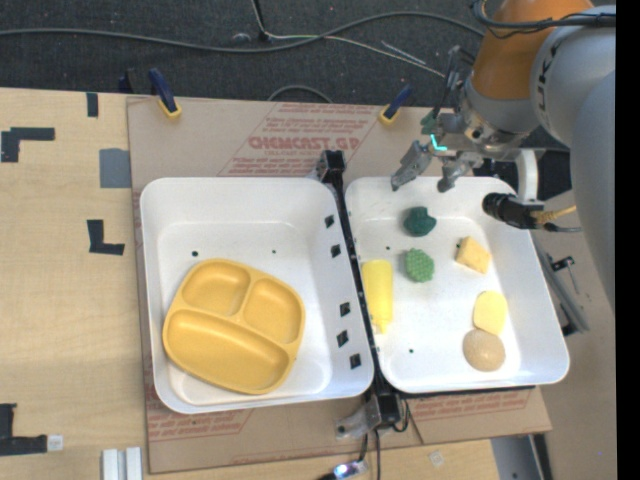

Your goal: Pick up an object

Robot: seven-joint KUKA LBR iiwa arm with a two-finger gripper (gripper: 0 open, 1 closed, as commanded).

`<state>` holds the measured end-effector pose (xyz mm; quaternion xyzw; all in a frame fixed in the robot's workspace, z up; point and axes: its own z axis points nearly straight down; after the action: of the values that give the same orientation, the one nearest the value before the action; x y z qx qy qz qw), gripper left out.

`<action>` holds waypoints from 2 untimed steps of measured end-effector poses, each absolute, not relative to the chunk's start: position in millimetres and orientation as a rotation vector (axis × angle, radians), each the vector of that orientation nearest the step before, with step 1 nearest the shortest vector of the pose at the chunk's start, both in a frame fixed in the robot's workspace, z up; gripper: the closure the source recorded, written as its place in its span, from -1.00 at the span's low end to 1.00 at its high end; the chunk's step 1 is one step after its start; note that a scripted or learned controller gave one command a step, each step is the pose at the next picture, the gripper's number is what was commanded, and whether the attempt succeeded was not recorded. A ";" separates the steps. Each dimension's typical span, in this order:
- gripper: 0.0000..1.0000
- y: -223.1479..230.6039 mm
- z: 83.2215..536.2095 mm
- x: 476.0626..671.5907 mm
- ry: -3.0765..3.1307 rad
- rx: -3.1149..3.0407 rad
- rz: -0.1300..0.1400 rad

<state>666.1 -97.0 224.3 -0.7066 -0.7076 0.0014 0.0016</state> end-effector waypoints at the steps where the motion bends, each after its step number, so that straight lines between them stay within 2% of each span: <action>1: -1.00 -97.0 225.6 666.7 -2.223 -2.219 0.002; 2: -1.00 -101.9 179.3 662.4 -2.220 -2.218 0.007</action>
<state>662.4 -101.9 179.3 -0.7068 -0.7074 0.0024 0.0016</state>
